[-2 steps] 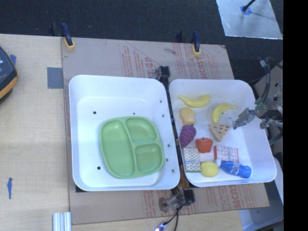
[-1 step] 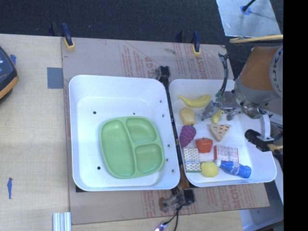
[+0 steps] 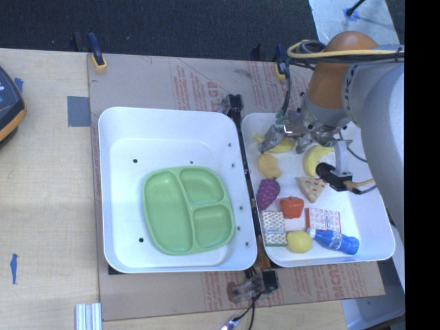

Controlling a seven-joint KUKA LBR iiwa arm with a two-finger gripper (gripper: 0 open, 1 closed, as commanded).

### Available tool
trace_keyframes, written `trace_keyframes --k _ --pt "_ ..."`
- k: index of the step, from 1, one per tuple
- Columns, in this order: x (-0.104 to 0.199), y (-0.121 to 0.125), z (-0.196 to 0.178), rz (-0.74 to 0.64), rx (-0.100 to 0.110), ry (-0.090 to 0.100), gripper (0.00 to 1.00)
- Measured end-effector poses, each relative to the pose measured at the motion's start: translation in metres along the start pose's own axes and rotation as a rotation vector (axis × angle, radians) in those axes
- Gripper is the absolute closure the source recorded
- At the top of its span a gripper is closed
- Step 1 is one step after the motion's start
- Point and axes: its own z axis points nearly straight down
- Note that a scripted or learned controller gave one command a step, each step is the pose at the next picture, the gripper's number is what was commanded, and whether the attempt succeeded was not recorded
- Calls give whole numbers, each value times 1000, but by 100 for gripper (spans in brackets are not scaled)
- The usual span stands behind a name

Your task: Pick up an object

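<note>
Lower right bin (image 3: pixel 377 253) holds a blue-capped bottle (image 3: pixel 335 240) lying with its long axis left-right, a round yellow lemon (image 3: pixel 298 241), two flat printed packets (image 3: pixel 273 227), a red tomato-like piece (image 3: pixel 292 207), a tan wedge (image 3: pixel 311 188), and a purple grape-like lump (image 3: pixel 267 192) below a yellow lump (image 3: pixel 269 164). Gripper (image 3: pixel 297 135) hangs at the bin's upper end just over a curved yellow banana (image 3: pixel 280 144) lying left-right; jaw state is hidden, cannot tell. Left bin (image 3: pixel 110 184) carries a glossy green three-compartment plate (image 3: pixel 188 210).
</note>
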Motion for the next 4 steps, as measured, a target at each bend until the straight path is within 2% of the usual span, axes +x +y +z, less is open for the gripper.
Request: trace_keyframes --k 1,2,3,4 --pt "-3 -43 0 0 0 -2 0" --pt "0 -109 0 0 1 0 0" --pt "-7 -2 -1 1 -3 -1 0" --pt "1 -55 0 2 0 -1 0"
